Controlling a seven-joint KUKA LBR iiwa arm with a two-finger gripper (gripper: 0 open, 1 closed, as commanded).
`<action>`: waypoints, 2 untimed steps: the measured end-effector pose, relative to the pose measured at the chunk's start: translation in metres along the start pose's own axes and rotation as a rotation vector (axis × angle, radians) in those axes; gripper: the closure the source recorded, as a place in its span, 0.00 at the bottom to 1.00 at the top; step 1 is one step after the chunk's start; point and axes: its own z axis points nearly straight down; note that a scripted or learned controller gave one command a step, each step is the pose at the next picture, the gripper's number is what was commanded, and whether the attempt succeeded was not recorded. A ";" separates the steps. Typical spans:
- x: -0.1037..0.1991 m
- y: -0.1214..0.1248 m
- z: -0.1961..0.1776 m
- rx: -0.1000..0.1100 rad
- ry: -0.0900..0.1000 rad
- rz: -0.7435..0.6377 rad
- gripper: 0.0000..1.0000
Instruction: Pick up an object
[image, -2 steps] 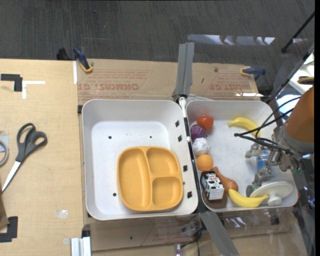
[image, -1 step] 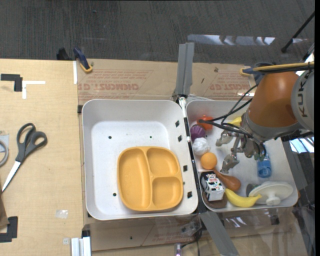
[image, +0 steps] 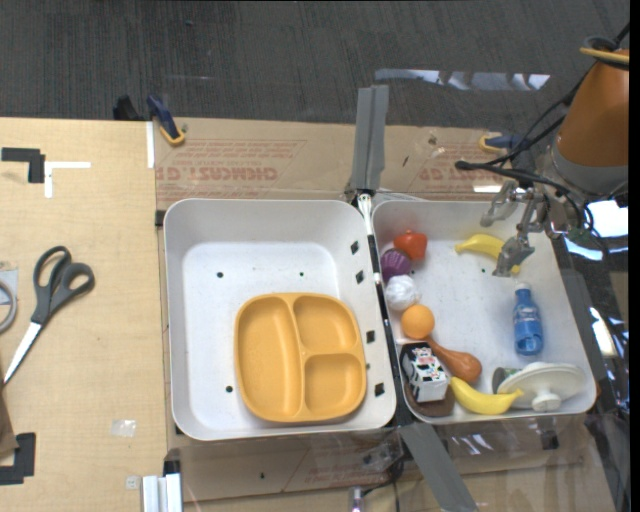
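Hangs over the right bin (image: 570, 300) near its far right corner, pincer (image: 512, 262) with fingers pointing down, just beside a small banana (image: 478, 245); cannot tell whether spread or pressed together, nothing visibly pinched; blue bottle (image: 527, 321) lying nearer the front, apart from the pincer; yellow divided plate (image: 299, 355) in the left bin (image: 200, 300); scissors (image: 45, 295) on the tabletop (image: 80, 400).
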 end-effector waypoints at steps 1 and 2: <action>-0.001 -0.012 0.062 -0.002 0.003 0.032 0.00; 0.037 -0.028 0.062 -0.001 0.003 0.082 0.00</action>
